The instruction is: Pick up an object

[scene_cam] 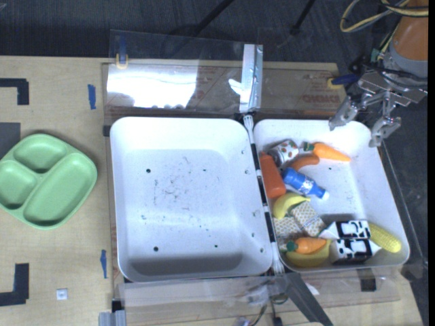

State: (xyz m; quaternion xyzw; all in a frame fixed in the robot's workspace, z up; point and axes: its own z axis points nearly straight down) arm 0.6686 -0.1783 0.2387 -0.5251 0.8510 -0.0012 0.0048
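Observation:
My gripper point(359, 123) hangs over the far right corner of the right bin point(370, 182), its two fingers spread apart with nothing between them. Below and left of it lies an orange carrot point(331, 152). A blue bottle point(303, 183) lies near the bin's middle, beside an orange cylinder point(272, 176) along the left wall. A banana point(288, 204) and a checkered block point(306, 216) sit lower down. At the near end are an orange-and-yellow toy point(306, 246), a black-and-white box point(353, 238) and a yellow corn cob point(385, 237).
The left bin point(183, 195) lies beside the right one, sharing a middle wall. A green divided plate point(44, 180) rests on the bench at far left. A clear plastic panel point(183, 80) stands behind the bins. Yellow cables point(380, 2) hang at top right.

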